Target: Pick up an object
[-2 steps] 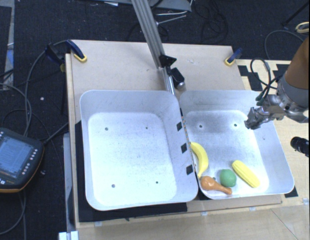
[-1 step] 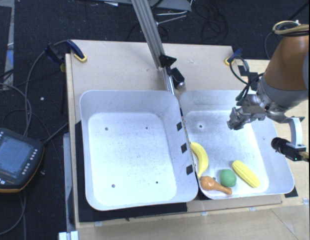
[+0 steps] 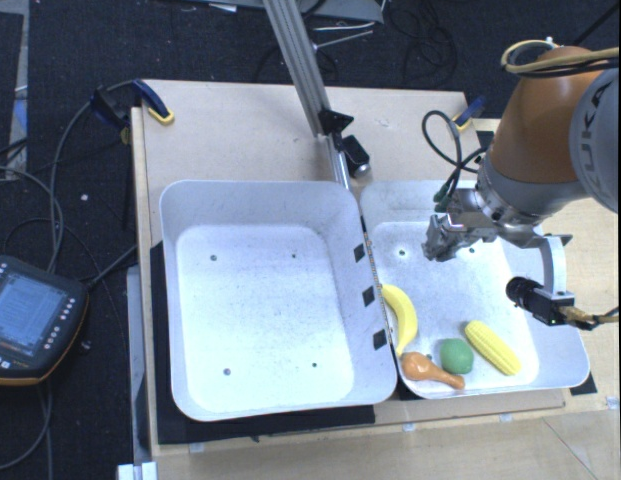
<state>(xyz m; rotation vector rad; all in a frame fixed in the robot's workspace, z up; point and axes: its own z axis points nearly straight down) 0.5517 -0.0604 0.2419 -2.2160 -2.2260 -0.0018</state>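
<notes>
Arm reaches in from the right — gripper (image 3: 442,240) pointing down, seemingly empty.

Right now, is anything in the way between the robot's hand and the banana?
Nothing visible is. The hand hovers over the back of the right bin, and the banana lies along the bin's left wall, with bare white floor between them. The other toys lie farther toward the front.

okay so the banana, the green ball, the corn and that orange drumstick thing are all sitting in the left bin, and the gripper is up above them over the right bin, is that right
Not quite: the toys are in the right bin, not the left one. The camera view shows the banana, green ball, corn and orange drumstick lying along its near end. The rest holds: the gripper is over the right bin, farther back than the toys.
</notes>
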